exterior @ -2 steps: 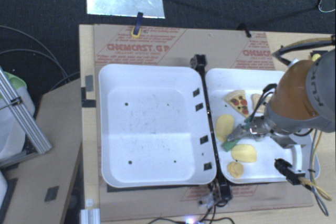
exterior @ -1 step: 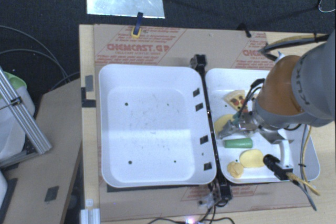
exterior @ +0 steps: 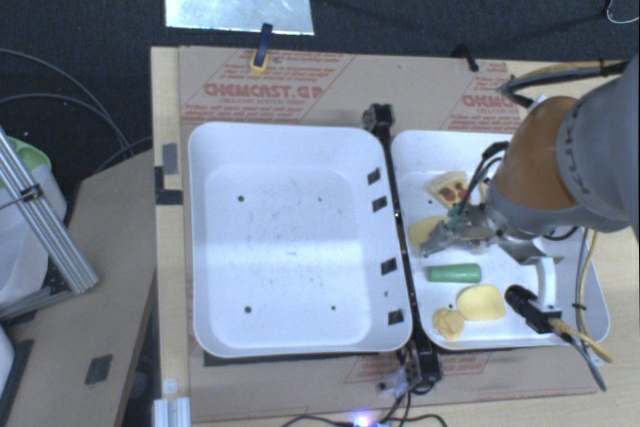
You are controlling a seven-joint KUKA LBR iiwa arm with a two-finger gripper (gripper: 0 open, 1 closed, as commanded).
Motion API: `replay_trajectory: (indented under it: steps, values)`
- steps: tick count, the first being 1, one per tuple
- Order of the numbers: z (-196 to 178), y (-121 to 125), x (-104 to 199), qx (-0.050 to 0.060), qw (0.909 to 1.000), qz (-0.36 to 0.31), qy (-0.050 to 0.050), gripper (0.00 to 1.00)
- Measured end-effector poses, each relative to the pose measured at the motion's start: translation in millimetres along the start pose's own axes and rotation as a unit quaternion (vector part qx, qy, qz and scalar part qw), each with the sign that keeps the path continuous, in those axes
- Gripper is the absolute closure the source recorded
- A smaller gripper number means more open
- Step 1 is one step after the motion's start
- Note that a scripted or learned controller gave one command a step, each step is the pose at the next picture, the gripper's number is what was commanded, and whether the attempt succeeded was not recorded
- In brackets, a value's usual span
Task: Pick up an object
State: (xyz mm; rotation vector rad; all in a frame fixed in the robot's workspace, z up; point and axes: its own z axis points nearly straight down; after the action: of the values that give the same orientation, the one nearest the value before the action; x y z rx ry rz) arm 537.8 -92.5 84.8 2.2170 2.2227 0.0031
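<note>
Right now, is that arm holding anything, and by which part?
Cannot tell. The gripper is down in the right bin beside a tan object, but any hold is hidden.

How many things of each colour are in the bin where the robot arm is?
Green: 1, the green roll
Yellow: 2, the big yellow lump and the small yellow lump
Cream with red: 1, the cream piece
Tan: 1, the tan piece
Total: 5
</note>
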Motion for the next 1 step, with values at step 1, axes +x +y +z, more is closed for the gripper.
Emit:
replay_trajectory:
  steps: [1]
  values:
    - [-35.0,55.2,-18.5,-0.003,1.0,-0.001,-0.001,0.0]
